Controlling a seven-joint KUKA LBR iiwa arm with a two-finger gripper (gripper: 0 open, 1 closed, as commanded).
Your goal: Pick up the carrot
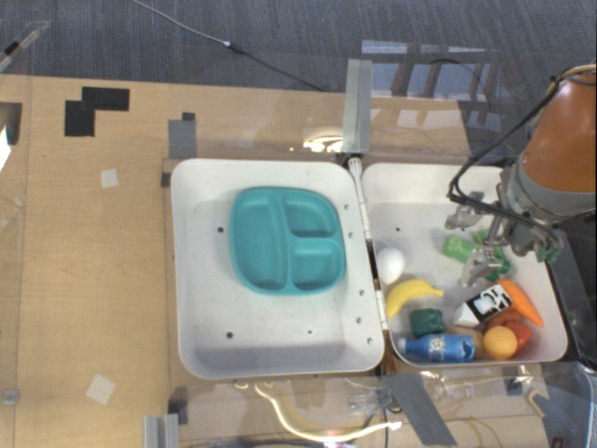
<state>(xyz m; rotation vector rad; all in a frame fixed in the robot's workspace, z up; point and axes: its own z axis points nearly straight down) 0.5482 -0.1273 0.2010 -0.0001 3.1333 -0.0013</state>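
orange carrot (pixel 521 301) in rt bin (pixel 410 205) by black tag, gripper (pixel 485 261) just above, finger state unclear

One fixed overhead camera.
You look down at a slant on both bins (pixel 280 180); the arm (pixel 560 147) enters at 3 o'clock.

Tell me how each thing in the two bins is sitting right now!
Teal plate: flat in the left bin, nothing on it.
Carrot: lying in the right bin, not picked up.
Banana: lying on its side.
White egg: resting by the left wall.
Blue bottle: lying down.
Orange: resting by the carrot.
Gripper: above the right bin.
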